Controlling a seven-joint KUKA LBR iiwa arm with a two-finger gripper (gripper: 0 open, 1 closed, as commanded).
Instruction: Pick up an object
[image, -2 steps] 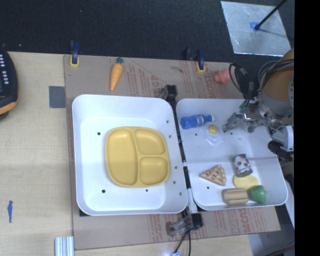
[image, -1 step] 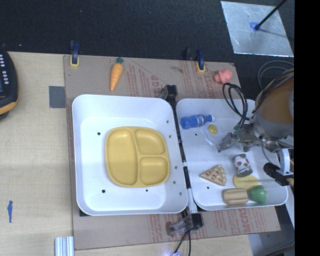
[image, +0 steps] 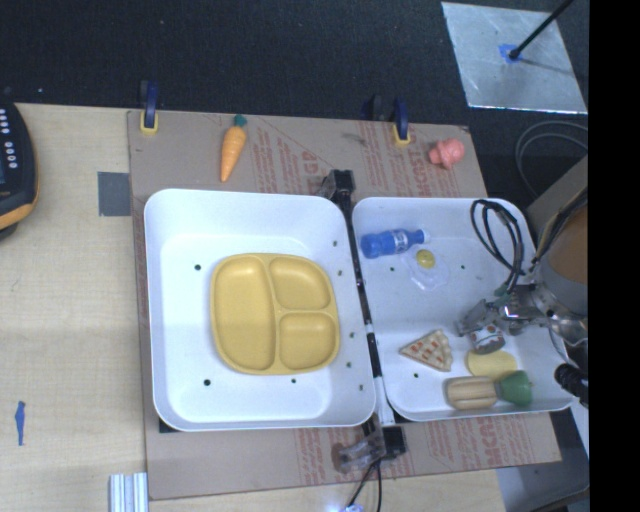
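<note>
Jaws unclear tbh; gripper (image: 487, 338) low near right bin's (image: 455, 210) right edge, over yellow toy (image: 493, 363). Light, smooth plastic, grab its middle.

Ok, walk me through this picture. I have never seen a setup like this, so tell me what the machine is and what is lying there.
One camera looks down at a slant on a bench with two shallow white bins. The left bin holds a yellow divided plate. The right bin holds a blue bottle, a small yellow piece, a toy pizza slice, a tan roll and a yellow and green piece. The robot arm reaches in from the right; its tool sits low over the right bin. Nothing visibly sits between its fingers. A toy carrot and a pink piece lie beyond the bins.
</note>
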